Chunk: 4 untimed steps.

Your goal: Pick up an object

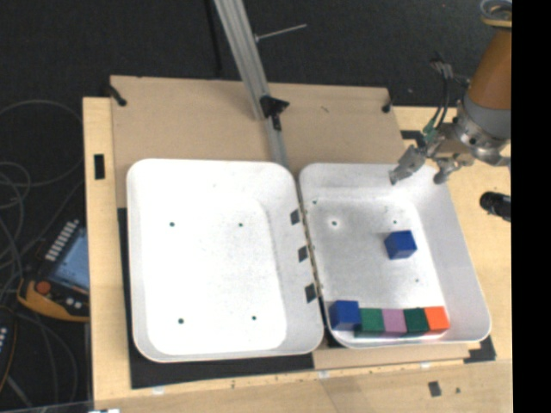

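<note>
Camera view: jaws (424, 169) open, empty, over right bin (456, 231) far edge; blue cube (400, 244) apart.

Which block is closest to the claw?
The blue block sitting alone in the middle of the right bin. The other five sit in a row along the bin's near edge, farther from the claw.
</note>
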Tool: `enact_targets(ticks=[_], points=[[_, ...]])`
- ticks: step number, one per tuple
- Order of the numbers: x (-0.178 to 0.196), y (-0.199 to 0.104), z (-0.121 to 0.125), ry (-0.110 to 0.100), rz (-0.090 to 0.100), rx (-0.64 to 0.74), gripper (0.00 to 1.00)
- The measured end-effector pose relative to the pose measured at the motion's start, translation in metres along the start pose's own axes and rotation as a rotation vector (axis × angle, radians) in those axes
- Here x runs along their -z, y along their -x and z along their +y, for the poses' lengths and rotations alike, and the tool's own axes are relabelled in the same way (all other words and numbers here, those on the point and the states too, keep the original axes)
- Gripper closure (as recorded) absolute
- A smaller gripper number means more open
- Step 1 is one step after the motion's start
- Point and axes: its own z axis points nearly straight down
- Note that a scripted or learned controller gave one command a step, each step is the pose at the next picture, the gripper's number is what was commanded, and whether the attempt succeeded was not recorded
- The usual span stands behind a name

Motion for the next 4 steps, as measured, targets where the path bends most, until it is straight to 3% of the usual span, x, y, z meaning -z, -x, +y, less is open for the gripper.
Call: enact_targets(ticks=[1, 2, 3, 4], points=[[-0.005, -0.013, -0.024, 0.0, 0.0, -0.007, 0.0], [-0.113, -0.011, -0.057, -0.006, 0.003, -0.008, 0.0], [-0.097, -0.009, -0.053, 0.007, 0.001, -0.014, 1.0], [-0.098, -0.01, -0.054, 0.006, 0.002, -0.015, 0.0]])
